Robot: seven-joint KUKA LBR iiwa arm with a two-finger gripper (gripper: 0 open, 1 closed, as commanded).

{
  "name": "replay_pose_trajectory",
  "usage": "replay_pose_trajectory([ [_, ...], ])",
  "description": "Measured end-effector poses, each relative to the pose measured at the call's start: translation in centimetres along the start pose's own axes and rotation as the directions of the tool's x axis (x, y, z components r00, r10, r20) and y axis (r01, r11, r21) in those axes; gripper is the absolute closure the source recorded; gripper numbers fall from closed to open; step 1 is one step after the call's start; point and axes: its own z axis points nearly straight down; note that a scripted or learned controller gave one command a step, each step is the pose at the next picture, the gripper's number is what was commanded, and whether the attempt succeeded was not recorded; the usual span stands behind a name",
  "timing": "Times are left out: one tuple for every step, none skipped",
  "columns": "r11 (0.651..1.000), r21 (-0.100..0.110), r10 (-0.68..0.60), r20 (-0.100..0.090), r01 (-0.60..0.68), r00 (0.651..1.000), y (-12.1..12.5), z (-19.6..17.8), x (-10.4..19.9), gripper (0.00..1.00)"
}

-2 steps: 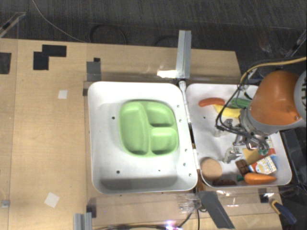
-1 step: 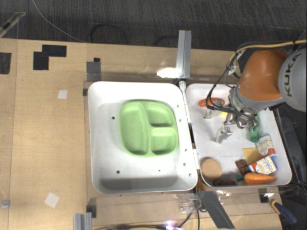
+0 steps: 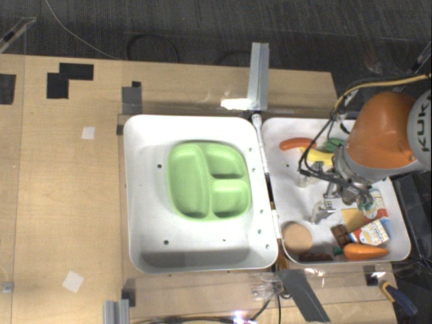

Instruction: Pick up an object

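Observation:
The right bin [image 3: 291,196] holds several toy foods: a red-orange sausage [image 3: 296,143] at the back, a yellow piece [image 3: 320,158] under the arm, a round tan bun [image 3: 296,235], a dark brown piece [image 3: 316,255], an orange carrot [image 3: 365,251], a chocolate bar [image 3: 339,235], a yellow wedge [image 3: 356,217] and a small carton [image 3: 374,232]. My gripper [image 3: 324,210] hangs low over the middle of this bin, just right of the bun's far side. Nothing shows between its tips.
The left bin [image 3: 145,181] holds a green divided plate [image 3: 208,179]. A metal post [image 3: 258,76] stands behind the seam between the bins. The orange wrist band [image 3: 381,130] and cables cover the right bin's back right part.

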Motion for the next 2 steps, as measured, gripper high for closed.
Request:
replay_pose_trajectory([
  [1.0,0.002,-0.009,0.007,0.009,1.0,0.5,-0.1,4.0,0.0],
  [1.0,0.006,-0.015,0.027,0.015,1.0,0.6,-1.6,3.4,1.0],
])
